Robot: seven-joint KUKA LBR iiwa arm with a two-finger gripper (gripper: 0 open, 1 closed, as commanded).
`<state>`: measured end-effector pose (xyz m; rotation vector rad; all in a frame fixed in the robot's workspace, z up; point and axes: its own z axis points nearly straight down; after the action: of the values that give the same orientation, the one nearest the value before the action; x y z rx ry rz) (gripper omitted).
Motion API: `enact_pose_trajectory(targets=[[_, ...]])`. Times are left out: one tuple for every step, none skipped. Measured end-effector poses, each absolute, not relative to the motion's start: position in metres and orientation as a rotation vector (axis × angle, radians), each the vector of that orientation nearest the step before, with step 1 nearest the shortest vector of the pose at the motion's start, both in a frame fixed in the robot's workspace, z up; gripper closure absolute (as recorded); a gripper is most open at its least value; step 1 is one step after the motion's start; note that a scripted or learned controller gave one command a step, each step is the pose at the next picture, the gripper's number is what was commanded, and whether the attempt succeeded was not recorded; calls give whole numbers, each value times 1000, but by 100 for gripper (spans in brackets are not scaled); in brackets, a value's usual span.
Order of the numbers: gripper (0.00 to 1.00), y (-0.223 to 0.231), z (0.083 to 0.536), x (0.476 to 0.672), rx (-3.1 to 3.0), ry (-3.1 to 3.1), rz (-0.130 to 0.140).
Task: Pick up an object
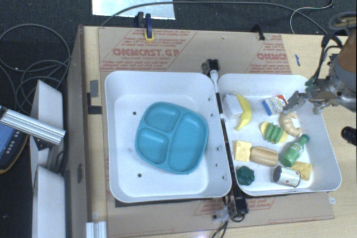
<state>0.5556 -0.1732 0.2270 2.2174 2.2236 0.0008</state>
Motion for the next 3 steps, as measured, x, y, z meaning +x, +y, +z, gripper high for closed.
enact_pose_trajectory(targets=[[0, -161, 147, 576, 2217, 2226, 0], [0, -143, 86, 556, 2217, 2219, 3], [100, -143, 97, 558, 2214, 2218, 6]])
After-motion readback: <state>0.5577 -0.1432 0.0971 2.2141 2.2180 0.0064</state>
